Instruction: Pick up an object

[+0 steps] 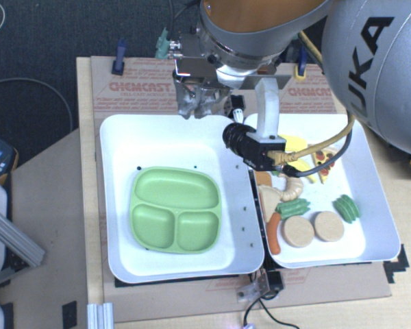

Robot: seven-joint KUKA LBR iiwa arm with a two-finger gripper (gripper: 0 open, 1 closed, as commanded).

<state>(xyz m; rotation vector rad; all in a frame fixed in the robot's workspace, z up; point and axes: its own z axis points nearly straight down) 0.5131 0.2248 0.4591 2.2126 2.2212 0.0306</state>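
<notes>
Closest to the lens looms the grey arm [373, 60] with its orange band [260, 5], reaching in from the right. Below it we see the metal two-finger gripper [195, 101] hanging over the far rim of the left shallow white bin [111, 184], near that bin's far right corner. It is small and shadowed there, so we cannot tell whether it is spread or pressed together. Toward us from the gripper, and well apart from it, a light green plastic tray with three compartments [177, 210] lies flat on the left bin's floor. To the gripper's right and nearer us, the right shallow white bin [378, 208] holds a cluster of small toy foods. A flat yellow piece [296, 144] lies closest to the gripper, then a pale cream curved piece [294, 186], then what looks like a green pea pod [292, 208]. Nearer us still, two tan round discs [298, 232] [329, 226] sit side by side, the pod touching the left one. An orange carrot-shaped piece [274, 233] lies along that bin's left wall, just beside the left disc. A dark green ridged leaf piece [346, 208] sits just beyond the right disc. Beyond the gripper we see the brown cardboard sheet with red lettering [137, 70] that lies under both bins.
</notes>
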